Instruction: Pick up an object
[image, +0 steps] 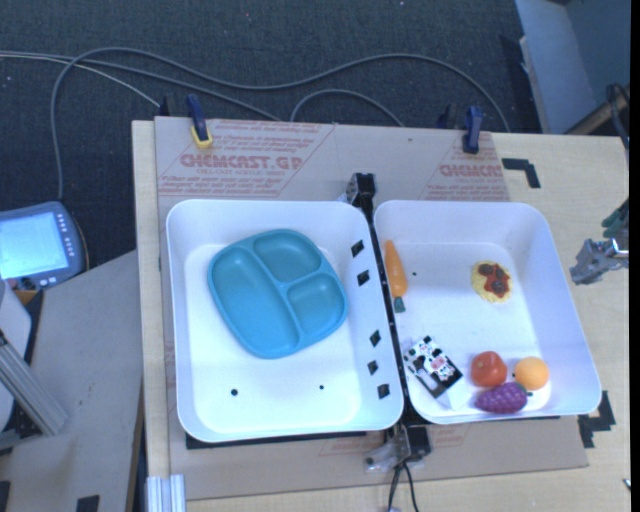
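1. Objects to pick lie in the right bin (560, 262): carrot (396, 270) against its left wall, cow toy (432, 362), tomato (488, 369), grapes (500, 399), orange (532, 373), pizza toy (492, 281).
2. Left bin (190, 300) holds a blue divided plate (277, 291).
3. Gripper (598, 258) hangs beyond the right bin's rim, mostly cut off; I cannot tell its opening.
4. Judgement: approach step; next it must move over 1 object and descend.

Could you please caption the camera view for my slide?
Gripper beside right bin of toy food; blue divided plate in left bin.
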